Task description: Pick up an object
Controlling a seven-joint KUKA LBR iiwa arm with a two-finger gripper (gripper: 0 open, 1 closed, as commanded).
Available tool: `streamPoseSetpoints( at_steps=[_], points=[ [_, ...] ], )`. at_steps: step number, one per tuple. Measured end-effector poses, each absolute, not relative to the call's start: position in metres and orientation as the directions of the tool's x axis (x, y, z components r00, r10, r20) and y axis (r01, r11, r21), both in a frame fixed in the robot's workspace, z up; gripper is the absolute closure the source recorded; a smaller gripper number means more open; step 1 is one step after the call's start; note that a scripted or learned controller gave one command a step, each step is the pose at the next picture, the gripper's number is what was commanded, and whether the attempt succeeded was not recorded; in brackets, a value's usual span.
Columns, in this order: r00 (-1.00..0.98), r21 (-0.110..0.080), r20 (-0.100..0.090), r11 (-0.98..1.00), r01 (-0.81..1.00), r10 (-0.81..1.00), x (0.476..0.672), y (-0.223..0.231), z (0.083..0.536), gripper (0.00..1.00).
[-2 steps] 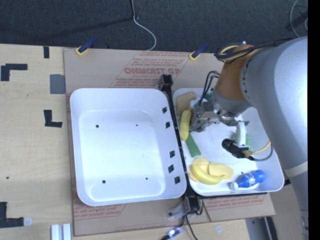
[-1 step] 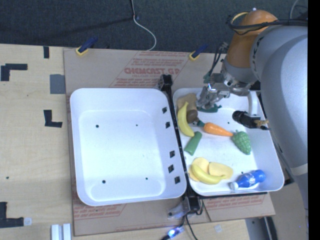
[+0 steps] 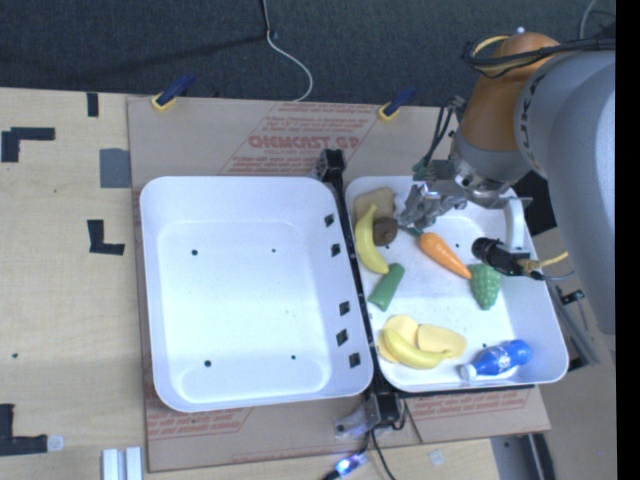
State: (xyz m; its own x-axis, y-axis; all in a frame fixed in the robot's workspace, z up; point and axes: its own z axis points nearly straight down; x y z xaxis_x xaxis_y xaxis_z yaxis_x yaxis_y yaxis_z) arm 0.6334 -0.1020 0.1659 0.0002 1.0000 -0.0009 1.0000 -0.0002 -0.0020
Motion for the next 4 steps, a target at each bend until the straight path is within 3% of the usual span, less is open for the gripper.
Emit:
streamPoseSetpoints(
  at_steps=[1, 2, 3, 4],
  points=[
    [0.004, 0.0, -0.002, -0.004, 1.0, 1.0, 0.555, -0.104, 0.083, 1.0],
    [-0.015, 0.014, 0.003, 0.015, 1.0, 1.0, 0.628, 0.032, 0.192, 1.0],
    [-0.01, -0.005, 0.002, 0.01, 1.0, 1.0, 0.609, 0.127, 0.152, 1.0],
    [-0.005, -0.01, -0.001, 0.005, 1.0, 1.0, 0.569, 0.161, 0.088, 1.0]
  ],
)
